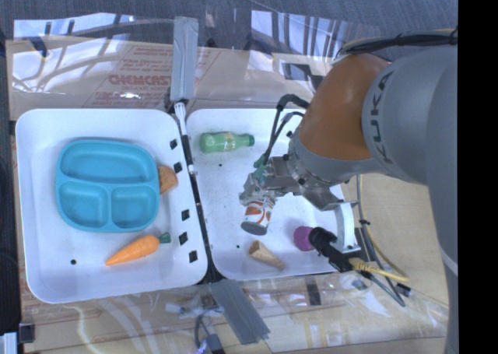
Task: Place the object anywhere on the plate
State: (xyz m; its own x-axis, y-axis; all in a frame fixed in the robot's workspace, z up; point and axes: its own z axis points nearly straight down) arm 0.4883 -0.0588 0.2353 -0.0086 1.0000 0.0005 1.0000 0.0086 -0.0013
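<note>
The left bin holds a blue divided plate and a toy carrot. In the right bin lie a green bottle and a cone-shaped piece (tan); the gripper clasps a small can.

Light was bright and even over my desk, with streaky glare on the clear plastic sheet. Shadows stayed soft, and the picture looked slightly blurred throughout.
</note>
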